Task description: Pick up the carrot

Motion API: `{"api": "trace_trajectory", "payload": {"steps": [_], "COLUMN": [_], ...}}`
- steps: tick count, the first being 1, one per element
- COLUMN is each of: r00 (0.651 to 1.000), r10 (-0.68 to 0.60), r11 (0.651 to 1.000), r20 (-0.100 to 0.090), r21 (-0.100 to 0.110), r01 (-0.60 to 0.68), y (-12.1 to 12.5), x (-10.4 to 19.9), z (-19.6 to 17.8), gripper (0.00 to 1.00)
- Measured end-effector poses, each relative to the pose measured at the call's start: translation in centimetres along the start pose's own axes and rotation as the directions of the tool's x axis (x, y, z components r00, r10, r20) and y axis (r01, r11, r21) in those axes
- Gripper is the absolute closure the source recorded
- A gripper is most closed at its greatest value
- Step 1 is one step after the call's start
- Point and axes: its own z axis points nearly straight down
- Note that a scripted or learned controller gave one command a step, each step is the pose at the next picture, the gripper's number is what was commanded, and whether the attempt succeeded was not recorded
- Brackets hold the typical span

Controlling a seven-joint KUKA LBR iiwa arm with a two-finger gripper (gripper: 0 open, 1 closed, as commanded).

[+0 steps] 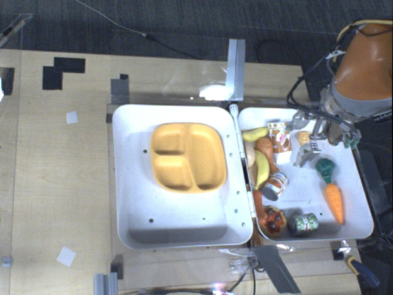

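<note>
**Carrot in right bin, pincer above it**

Pale wooden table (55, 183), dark floor beyond its far edge; two shallow white bins side by side.

- Left bin (132, 165): one yellow divided tray (187, 157).
- Right bin (359, 223): carrot (334, 203) by the right wall, green leafy top (325, 168) at its upper end. Bananas (261, 158), small cans and other toy food crowd the left half, well apart from the carrot.
- Pincer (310, 149): hangs over the upper middle of the right bin, metal fingers (304, 157) pointing down, slightly parted, with nothing between them.
- Key relation: carrot lies at about 5 o'clock from the pincer, near but not touching.
- Long axis: runs roughly 12 to 6 o'clock, tilted a little; tip points to about 5 o'clock, leaves to 11 o'clock.
- Judgement: a grasp probably wants the fingers set across this axis, at the orange body.
</note>
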Motion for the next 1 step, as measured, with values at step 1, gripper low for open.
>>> {"api": "trace_trajectory", "payload": {"steps": [1], "r00": [0.999], "r10": [-0.035], "r11": [0.999], "r20": [0.005], "r21": [0.002], "r01": [0.035], "y": [-3.65], "x": [3.29], "z": [12.25], "gripper": [0.0]}}
